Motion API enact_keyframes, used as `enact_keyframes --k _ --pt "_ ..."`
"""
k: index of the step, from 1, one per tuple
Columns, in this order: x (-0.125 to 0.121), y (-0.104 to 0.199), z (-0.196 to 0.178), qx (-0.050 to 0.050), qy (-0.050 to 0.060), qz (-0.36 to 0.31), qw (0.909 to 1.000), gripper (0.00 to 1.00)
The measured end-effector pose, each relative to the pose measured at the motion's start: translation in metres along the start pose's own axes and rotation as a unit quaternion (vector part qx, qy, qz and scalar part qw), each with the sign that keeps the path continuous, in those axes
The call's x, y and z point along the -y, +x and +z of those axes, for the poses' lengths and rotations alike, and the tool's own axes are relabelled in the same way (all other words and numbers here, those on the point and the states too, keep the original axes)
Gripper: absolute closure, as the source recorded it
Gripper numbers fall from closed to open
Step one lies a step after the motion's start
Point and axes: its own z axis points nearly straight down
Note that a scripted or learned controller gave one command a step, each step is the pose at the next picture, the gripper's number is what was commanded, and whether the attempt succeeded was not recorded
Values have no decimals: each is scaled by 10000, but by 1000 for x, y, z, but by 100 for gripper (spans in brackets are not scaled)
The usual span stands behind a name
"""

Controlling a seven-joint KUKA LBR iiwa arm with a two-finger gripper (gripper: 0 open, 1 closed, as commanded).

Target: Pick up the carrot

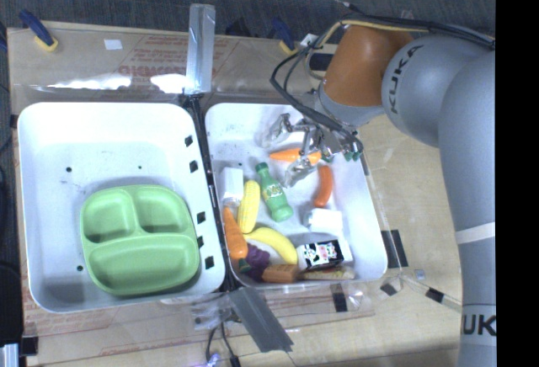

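Note:
The carrot (pixel 283 155), a small orange stick, lies flat in the upper middle of the right bin (pixel 370 214). My gripper (pixel 291 150) is lowered into the bin right over it. Its metal fingers (pixel 296 172) stand spread on either side of the carrot and do not close on it, so the gripper is open. The wrist and its cables hide the carrot's right end.
The right bin also holds a green bottle (pixel 274 193), two bananas (pixel 250 204), an orange-red sausage (pixel 323 185), a long orange piece (pixel 234 237) by the left wall, a white block (pixel 325 221) and a cow-print carton (pixel 322 253). A green divided plate (pixel 139 239) sits in the left bin (pixel 50 138).

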Motion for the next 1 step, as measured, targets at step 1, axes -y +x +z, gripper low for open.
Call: enact_keyframes --k 1 --pt "0 -2 -13 33 23 -18 10000 100"
